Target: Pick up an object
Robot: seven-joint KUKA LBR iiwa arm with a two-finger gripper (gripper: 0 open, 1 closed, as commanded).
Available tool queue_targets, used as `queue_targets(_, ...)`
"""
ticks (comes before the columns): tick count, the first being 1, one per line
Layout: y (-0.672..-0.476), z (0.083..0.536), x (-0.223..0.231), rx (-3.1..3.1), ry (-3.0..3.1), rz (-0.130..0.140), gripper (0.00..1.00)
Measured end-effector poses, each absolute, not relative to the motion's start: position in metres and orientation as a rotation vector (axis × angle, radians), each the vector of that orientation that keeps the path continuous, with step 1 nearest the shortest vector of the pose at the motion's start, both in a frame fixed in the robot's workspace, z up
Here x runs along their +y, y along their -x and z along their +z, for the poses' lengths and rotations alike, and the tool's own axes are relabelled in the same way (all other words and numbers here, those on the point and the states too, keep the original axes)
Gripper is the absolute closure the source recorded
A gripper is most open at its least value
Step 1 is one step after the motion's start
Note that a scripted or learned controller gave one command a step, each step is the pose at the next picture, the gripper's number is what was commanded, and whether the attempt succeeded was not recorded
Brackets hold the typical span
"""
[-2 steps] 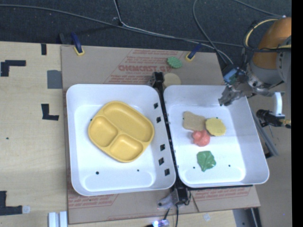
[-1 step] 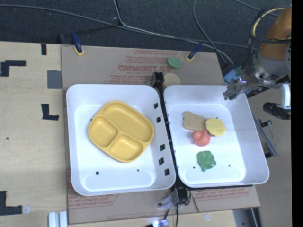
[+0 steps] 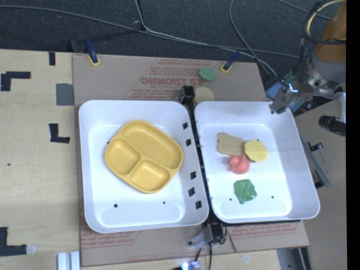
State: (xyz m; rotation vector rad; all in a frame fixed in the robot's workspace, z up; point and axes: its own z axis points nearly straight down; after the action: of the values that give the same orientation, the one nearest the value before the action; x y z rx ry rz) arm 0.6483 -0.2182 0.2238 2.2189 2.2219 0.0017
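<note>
We see the tool [image 3: 279, 103] over the right bin's [image 3: 292, 151] far right corner; we cannot tell how it is set. Well apart from it, inside that bin, lie a tan piece [image 3: 229, 144], a yellow piece [image 3: 256, 151], a red piece [image 3: 239, 163] and a green piece [image 3: 244, 190]. The yellow tray [image 3: 144, 156] sits in the left bin [image 3: 95, 151].

green disc [image 3: 207, 73], blue clamps [image 3: 90, 52]

Four small flat pieces lie clustered in the right bin [image 3: 292, 151]: tan [image 3: 229, 144], yellow [image 3: 256, 151], red [image 3: 239, 163], green [image 3: 244, 190].
</note>
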Motion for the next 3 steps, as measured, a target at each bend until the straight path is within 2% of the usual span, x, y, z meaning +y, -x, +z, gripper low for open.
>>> queue_targets(1,-0.657,0.222,-0.161,2.229,-2.215,0.001,1.0)
queue_targets(3,-0.64,0.22,-0.044,2.231,-2.217,-0.002,1.0)
